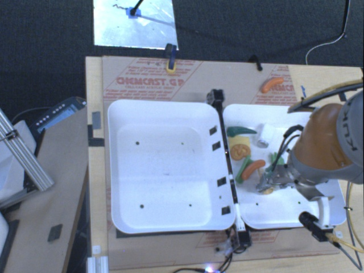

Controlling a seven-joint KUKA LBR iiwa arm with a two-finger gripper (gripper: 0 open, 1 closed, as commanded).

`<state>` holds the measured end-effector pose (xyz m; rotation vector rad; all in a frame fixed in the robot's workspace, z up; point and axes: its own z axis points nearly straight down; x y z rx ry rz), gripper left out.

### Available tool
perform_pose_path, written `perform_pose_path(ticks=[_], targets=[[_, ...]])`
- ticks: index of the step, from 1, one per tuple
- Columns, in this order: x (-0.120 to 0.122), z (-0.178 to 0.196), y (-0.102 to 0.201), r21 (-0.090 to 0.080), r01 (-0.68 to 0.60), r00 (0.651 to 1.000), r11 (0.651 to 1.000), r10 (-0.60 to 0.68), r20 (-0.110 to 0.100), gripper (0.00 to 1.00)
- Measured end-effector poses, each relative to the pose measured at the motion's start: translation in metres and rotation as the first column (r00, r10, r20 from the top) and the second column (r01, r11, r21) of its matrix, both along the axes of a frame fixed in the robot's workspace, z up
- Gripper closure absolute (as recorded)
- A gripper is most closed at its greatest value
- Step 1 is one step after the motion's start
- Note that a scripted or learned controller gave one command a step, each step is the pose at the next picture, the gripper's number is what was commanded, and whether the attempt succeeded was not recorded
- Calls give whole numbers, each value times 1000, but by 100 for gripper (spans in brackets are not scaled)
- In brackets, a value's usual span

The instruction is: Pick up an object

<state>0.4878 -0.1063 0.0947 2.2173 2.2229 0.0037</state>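
- The hand (267, 183) is low inside the right bin (284, 212), near its middle, beside the small toys; I cannot tell its state, because the wrist covers it from above.
- The worktop (153, 75) is a pale board with red printed letters, and it carries both bins.
- The left bin (165, 164) is a shallow white tray, and it touches the right bin along a black divider with clips.
- The arm (327, 144) comes in from the right, with an orange band above the grey wrist, and it hides a large part of the right bin.
- A green and yellow toy (242, 131) lies in the upper left part of the right bin.
- An orange and green carrot-like toy (252, 168) lies just left of the hand, very near it.
- A round orange toy (240, 151) lies between these two.
- A small white object (265, 134) lies near the green and yellow toy, on its right.
- A small orange sausage-like toy (272, 85) lies on the worktop, outside the bins, above the right bin.
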Motion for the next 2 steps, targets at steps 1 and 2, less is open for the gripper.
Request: perform_pose_path(ticks=[1,2], targets=[[57,96,61,1,-10,1000,1000,10,11,100],[35,115,115,2,-7,1000,1000,7,-1,100]])
